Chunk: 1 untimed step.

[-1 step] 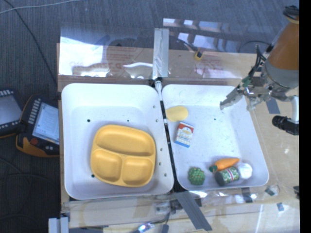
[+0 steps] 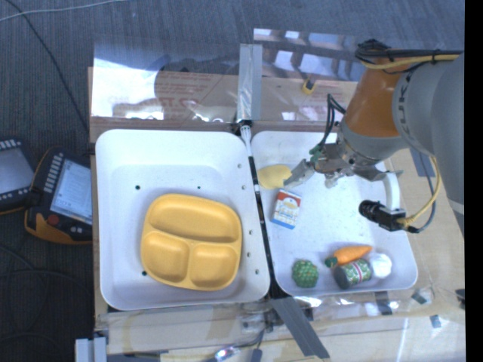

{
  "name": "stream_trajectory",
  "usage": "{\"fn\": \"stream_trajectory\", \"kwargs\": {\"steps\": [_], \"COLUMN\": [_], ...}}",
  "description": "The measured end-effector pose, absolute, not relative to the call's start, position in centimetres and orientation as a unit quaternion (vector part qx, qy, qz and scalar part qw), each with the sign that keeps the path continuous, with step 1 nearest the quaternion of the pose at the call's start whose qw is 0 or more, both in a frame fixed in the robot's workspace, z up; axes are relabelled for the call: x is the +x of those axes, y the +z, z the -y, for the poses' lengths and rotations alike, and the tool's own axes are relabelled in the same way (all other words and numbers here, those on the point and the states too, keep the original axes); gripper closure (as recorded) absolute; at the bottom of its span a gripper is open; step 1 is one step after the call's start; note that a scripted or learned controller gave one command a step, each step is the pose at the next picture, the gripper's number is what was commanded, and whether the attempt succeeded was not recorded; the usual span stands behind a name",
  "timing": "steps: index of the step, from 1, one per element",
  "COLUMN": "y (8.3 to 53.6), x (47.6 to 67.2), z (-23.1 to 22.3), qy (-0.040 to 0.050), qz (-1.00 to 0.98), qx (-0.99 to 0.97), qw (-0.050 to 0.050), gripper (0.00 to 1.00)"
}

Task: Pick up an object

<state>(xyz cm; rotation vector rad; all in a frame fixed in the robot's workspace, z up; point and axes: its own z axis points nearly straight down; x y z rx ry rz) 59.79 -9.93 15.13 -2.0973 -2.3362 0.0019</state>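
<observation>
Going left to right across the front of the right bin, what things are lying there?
Green broccoli piece → carrot resting above a dark jar lying on its side. Farther back lie a small carton and a yellow lemon-like piece, with the gripper beside it.

The two bins [image 2: 121, 202] are white. The divided tray [image 2: 192, 241] in the left one is yellow. In the right bin, the lemon-like object [image 2: 273, 176] is pale yellow, the small carton [image 2: 287, 208] is white and blue with a red top, the broccoli [image 2: 305, 273] is green, the carrot [image 2: 352, 254] is orange. The arm [image 2: 411, 104] is grey with an orange band.
</observation>
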Motion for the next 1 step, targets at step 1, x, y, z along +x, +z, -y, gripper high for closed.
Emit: {"fn": "stream_trajectory", "kwargs": {"steps": [1], "y": [11.71], "x": [64.26], "z": [9.52], "qy": [0.0010], "qz": [0.729], "qx": [-0.685], "qw": [0.001], "gripper": [0.00]}}
